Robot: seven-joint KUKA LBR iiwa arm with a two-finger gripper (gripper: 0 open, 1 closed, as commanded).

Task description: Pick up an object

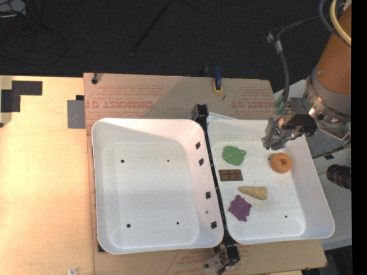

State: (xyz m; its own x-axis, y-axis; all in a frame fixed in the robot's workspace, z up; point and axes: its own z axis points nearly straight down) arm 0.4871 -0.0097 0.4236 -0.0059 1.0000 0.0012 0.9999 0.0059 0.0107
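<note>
Several small objects lie in the right bin (321,211): a green leaf-shaped piece (233,154), a brown chocolate bar (231,175), an orange ring like a doughnut (281,162), a tan cone (254,192) and a purple grape bunch (240,207). My gripper (278,140) hangs over the bin's far right part, just above and behind the orange ring. Nothing shows in its grasp.
The left bin (109,153) sits beside the right one, with a black clip strip (207,171) along the shared wall. Both bins rest on cardboard (143,99) over a wooden bench (40,182). The arm's cables (285,67) hang at the upper right.
</note>
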